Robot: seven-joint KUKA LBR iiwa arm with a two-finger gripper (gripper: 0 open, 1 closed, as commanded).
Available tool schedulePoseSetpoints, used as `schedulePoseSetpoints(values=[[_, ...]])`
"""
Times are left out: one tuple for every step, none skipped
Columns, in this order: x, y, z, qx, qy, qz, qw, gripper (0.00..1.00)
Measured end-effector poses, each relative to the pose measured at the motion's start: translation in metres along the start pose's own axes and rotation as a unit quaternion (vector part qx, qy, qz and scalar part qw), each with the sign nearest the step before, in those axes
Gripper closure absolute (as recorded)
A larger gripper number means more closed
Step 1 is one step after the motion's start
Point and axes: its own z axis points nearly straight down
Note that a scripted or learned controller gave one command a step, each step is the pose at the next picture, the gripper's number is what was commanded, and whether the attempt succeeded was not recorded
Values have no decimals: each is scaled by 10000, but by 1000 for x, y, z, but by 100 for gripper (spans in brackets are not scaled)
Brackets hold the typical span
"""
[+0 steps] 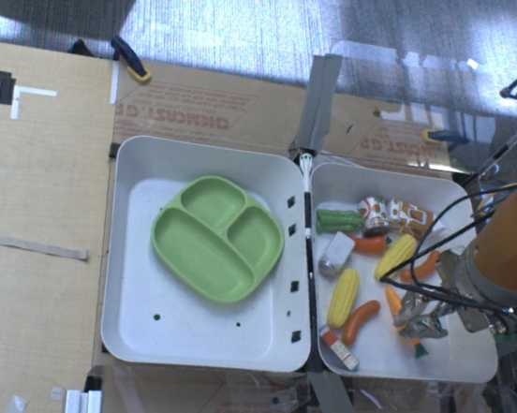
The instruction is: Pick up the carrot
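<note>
Watching this one from my end, and I'm a bit nervous about the grab. The hand [421,324] is down in the right bin [473,371], over by its right side, parked on a little heap of orange bits. I can't tell whether it's apart or closed; the metal parts and cables blur together down there.

The carrot [412,333], as best I can judge, is the orange piece with the green end sitting right under the hand, though the arm [507,253] hides a good part of it. So I wouldn't swear it's gripped.

What could go wrong: the bin is crowded. There's a sausage [362,320] just to the left, two corn cobs [344,295] nearby, and another orange piece [423,266] tucked against the upper cob. All similar in colour and close together, so the hand could easily clamp the wrong thing or pinch two at once. The carrot also looks tapered and slick, so it may squirt out on closing, and being near the bin wall, a sideways nudge could wedge it there.

The left bin [121,315] with the green plate [218,238] is well clear of all this.
</note>
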Motion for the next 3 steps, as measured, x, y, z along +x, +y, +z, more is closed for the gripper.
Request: schedulePoseSetpoints(values=[[-38,49,-53,-25,40,680,9977,100],[-38,49,-53,-26,41,683,9977,0],[6,-3,20,-25,66,1727,9850,0]])
